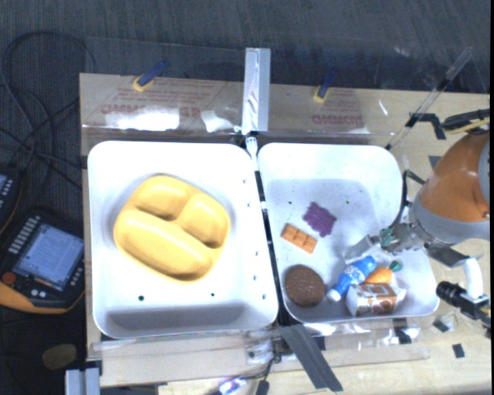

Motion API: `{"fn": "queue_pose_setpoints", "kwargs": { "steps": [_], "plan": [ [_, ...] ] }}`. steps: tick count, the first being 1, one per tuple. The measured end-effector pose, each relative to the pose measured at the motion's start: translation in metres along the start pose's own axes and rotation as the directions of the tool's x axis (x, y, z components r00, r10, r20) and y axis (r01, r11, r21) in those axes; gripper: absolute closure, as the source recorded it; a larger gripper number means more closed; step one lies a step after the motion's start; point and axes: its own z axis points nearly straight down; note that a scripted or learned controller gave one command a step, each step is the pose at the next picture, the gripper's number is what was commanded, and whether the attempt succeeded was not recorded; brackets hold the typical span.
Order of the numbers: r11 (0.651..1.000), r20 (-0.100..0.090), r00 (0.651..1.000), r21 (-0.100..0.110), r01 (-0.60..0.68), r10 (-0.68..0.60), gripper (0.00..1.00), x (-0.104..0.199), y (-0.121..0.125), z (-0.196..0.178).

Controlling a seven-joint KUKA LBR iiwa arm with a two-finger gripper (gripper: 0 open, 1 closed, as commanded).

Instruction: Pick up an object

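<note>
The right bin [329, 159] holds a purple piece [319, 218], an orange ridged block [299, 237], a brown round disc [304, 285], a blue and white bottle [351, 276] and an orange and white carton [375, 296]. A big yellow lumpy shape [173, 225] lies in the left bin [115, 303]. My gripper [385, 239] reaches in over the right bin's right edge, low and just above the bottle and carton. I see nothing held in it.
The arm's orange band [459, 189] hangs over the right bin's right wall. A metal divider [263, 220] separates the bins. Cables and a teach pendant [33, 257] lie left of the bench.
</note>
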Motion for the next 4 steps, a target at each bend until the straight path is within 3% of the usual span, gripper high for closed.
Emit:
{"fn": "queue_pose_setpoints", "kwargs": {
  "steps": [2,3,4],
  "plan": [
    [0.999,0.004,0.999,0.006,0.043,-0.043,0.0,0.013,-0.012,0.01],
    [0.999,0.001,0.999,0.004,0.043,-0.043,1.0,0.014,-0.011,0.0],
    [0.999,0.001,0.999,0.004,0.043,-0.043,0.0,0.014,-0.011,0.0]
  ]
}}
